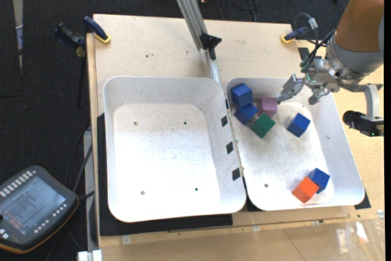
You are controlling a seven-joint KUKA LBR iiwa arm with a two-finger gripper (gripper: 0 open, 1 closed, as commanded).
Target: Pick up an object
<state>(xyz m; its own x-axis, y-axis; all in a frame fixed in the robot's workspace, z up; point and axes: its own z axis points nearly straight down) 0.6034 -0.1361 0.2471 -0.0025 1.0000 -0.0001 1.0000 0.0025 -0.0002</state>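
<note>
Gripper fingers are seen spread apart with nothing between them, lowered over the far edge of the right bin from the right. Blocks are held in that bin: two blue, a pink and a green clustered at its far left (touching), another blue just right of them, and an orange against a blue at the near right.

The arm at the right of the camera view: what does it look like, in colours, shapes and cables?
The grey KUKA arm has a rounded body with a broad orange band above the wrist. Thin cables run beside the wrist. The small metallic two-finger gripper has slim grey fingers.
</note>
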